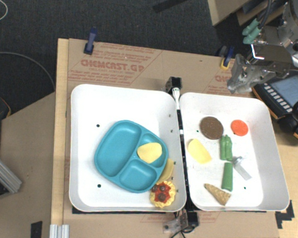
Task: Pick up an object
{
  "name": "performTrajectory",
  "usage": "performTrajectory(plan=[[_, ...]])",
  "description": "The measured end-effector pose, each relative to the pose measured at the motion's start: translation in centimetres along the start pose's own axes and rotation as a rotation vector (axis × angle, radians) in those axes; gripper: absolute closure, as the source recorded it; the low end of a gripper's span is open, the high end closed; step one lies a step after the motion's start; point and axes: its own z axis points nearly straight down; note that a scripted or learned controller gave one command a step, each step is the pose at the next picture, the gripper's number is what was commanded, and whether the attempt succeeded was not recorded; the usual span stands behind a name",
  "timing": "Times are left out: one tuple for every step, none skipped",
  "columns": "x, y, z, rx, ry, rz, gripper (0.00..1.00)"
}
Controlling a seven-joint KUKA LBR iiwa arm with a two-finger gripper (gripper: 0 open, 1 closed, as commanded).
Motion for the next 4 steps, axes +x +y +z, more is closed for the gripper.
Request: performTrajectory(plan=[[1.9, 1.1, 15.4, 0.031, -0.007, 0.011, 1.00], [1.8, 1.3, 13.5, 0.012, -0.004, 0.012, 1.00], [1.8, 1.3, 12.5, 0.009, -0.004, 0.012, 1.00], [1.8, 1.4, 11.4, 0.007, -0.003, 0.012, 1.00]])
